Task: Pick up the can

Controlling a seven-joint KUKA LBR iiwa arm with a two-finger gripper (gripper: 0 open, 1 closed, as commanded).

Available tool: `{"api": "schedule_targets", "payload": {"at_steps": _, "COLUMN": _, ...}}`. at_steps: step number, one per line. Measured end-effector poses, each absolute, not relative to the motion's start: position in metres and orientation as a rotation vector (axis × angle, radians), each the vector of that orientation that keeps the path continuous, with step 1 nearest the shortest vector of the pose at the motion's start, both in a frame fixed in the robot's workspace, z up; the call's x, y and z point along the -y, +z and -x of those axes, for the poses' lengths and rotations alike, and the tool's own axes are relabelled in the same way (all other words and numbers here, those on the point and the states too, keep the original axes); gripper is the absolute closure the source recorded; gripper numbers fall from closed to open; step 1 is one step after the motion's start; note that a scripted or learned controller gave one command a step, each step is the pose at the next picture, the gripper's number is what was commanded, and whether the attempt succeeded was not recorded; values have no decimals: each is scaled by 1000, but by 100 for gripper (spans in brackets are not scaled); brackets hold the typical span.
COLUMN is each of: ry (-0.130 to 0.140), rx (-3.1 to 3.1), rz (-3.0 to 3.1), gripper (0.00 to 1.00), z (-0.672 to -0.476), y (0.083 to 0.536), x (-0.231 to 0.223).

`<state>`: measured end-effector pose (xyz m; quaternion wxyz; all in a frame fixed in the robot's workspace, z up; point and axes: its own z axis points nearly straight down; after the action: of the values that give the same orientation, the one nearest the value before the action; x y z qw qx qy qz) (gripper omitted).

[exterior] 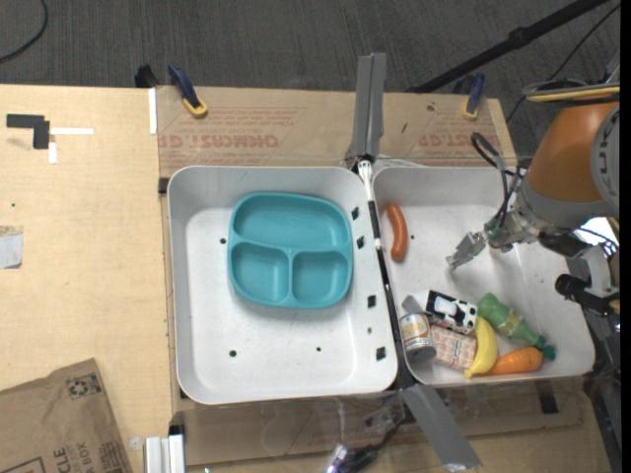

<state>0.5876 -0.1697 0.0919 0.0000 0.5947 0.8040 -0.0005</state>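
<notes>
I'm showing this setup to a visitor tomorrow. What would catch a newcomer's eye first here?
Likely the teal divided tray, alone in the left bin. Next, the colourful clutter in the right bin's near corner: the can, a banana, a carrot and a green bottle, with a sausage lying apart. The arm's orange band stands out above its pincer.
</notes>
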Motion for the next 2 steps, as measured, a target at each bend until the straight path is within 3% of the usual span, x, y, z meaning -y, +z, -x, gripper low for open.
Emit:
{"api": "schedule_targets", "payload": {"at_steps": 1, "ry": -1, "rx": -2501, "rz": -1898, "gripper": 0, "z": -650, "y": 93, "x": 145}}
{"api": "schedule_targets", "payload": {"at_steps": 2, "ry": -1, "rx": -2507, "rz": -1887, "gripper": 0, "z": -658, "y": 93, "x": 146}}
